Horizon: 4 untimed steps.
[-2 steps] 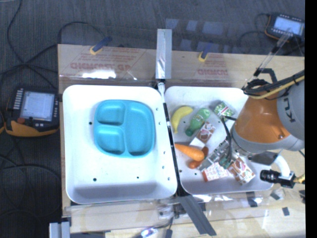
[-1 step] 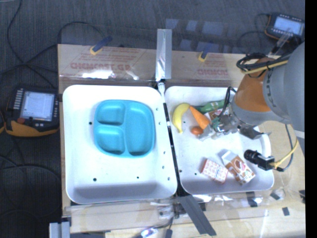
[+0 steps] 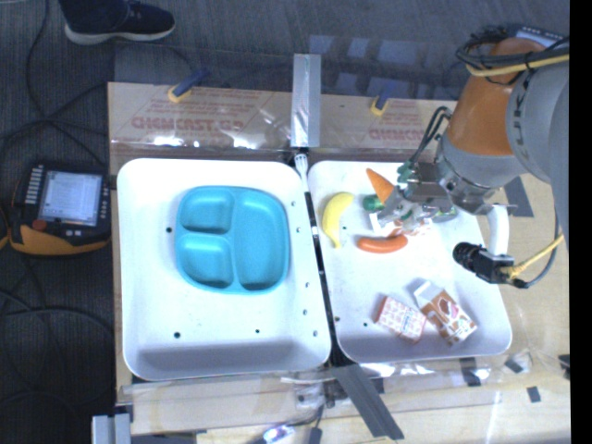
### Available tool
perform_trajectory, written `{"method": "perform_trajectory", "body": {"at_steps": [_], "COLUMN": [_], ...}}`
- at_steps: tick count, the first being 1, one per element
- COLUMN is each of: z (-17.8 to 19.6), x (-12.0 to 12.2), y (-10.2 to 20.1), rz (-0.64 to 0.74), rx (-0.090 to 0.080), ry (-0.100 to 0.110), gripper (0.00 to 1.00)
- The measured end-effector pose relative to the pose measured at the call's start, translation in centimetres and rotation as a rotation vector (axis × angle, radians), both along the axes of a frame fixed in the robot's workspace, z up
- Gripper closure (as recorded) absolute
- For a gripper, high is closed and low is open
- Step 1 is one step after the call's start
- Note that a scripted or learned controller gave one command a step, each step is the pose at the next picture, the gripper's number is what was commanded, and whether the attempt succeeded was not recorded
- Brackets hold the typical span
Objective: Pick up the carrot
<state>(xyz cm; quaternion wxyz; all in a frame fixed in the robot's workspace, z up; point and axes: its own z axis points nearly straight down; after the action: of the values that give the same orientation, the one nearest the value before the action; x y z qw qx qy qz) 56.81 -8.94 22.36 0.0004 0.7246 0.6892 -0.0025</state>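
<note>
Grey KUKA arm w/ orange band (image 3: 486,109) comes in from the right, over the right shallow white bin (image 3: 490,340). Two-finger gripper (image 3: 407,213) sits low in that bin's upper-middle; can't tell if it's open or closed, too much clutter around the tip.

Carrot = small orange cone-shaped toy carrot (image 3: 378,185), lying in right bin near the back wall, just left of the gripper and touching or nearly touching it. Not visibly grasped.

Other stuff, all relative to the carrot:
- yellow plastic banana (image 3: 334,217): left and slightly toward the front, close to the divider btwn the bins
- red-orange sausage-shaped toy (image 3: 382,243): directly in front, just below the gripper
- small green bit (image 3: 372,203): right under the carrot, can't ID it
- two small printed cartons (image 3: 400,319) (image 3: 446,314): well apart, toward the front of the bin, side by side
- light-blue three-compartment plastic tray (image 3: 231,239): far left, centred in left white bin (image 3: 148,340)

Handheld pendant w/ lit screen (image 3: 65,202) on the floor beyond the left bin.
</note>
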Motion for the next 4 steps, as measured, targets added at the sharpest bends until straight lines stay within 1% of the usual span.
{"method": "perform_trajectory", "body": {"at_steps": [1,2,3,4], "z": [2.4,-0.3,-1.8,2.0], "x": [8.5,10.0,10.0,10.0], "y": [2.1,-1.1,-3.6,-11.4], "rz": [0.205,0.060,0.024,-0.032], "rx": [0.000,0.001,-0.001,0.000], "ry": [0.000,0.000,0.001,-0.002], "gripper": [1.00,1.00,1.00,1.00]}}
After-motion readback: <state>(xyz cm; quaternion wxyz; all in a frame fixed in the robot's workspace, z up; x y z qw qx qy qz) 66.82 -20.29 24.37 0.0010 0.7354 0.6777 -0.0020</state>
